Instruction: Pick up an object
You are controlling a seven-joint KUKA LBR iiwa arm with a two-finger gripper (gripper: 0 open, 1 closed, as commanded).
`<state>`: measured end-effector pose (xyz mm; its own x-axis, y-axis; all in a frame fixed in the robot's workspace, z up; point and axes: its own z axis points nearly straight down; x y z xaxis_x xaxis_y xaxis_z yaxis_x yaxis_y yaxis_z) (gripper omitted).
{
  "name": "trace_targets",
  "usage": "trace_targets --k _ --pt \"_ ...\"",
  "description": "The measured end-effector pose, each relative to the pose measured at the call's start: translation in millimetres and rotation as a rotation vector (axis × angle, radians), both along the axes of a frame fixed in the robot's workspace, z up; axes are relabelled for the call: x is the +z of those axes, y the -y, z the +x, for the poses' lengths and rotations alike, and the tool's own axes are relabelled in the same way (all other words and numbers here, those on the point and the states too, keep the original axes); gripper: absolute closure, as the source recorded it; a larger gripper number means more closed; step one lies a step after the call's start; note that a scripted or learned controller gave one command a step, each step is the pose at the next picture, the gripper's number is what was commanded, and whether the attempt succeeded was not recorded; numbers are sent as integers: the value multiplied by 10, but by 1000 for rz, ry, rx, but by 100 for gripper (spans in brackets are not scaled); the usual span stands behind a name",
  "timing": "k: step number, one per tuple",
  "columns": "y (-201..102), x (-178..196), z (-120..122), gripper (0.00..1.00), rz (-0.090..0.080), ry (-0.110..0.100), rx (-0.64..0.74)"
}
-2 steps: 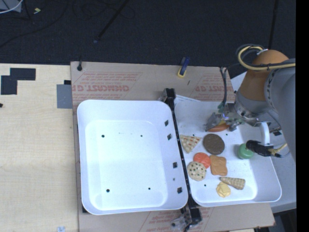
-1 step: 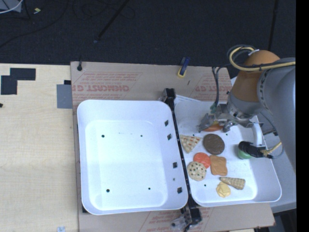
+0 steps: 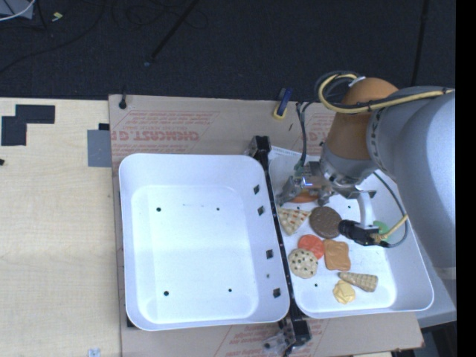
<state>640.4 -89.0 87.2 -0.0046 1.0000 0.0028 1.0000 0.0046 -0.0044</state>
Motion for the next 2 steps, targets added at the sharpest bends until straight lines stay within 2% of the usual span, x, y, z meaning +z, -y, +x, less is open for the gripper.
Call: trace_targets --k 1,2 --pt "31 101 -3 100 -1 -2 -3" --pt "197 229 -467 100 -2 -2 -7"
